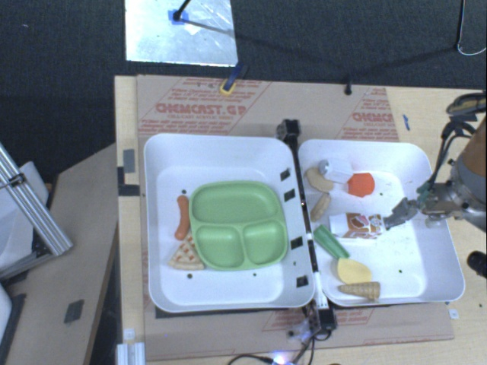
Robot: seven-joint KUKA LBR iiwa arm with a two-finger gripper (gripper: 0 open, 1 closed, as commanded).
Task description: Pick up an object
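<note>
On the bench, 2 shallow white bins sit side by side. Inside the left bin lies a green divided plate with 3 compartments; just beside its left edge rest an orange-red sausage and, below that, a waffle-patterned pizza slice.

Over in the right bin the loose pieces are scattered: a tan bread-like piece near the top left, another tan piece below it, an orange-red block, a small printed packet, a green stick lying at a slant, a yellow oval and an ice-cream cone lying on its side near the front wall.

From the right the grey arm reaches in, and the gripper hangs over the right bin just beside the printed packet's right edge. Whether its pincer is released or clenched I cannot tell from this angle; nothing shows between its tips.
</note>
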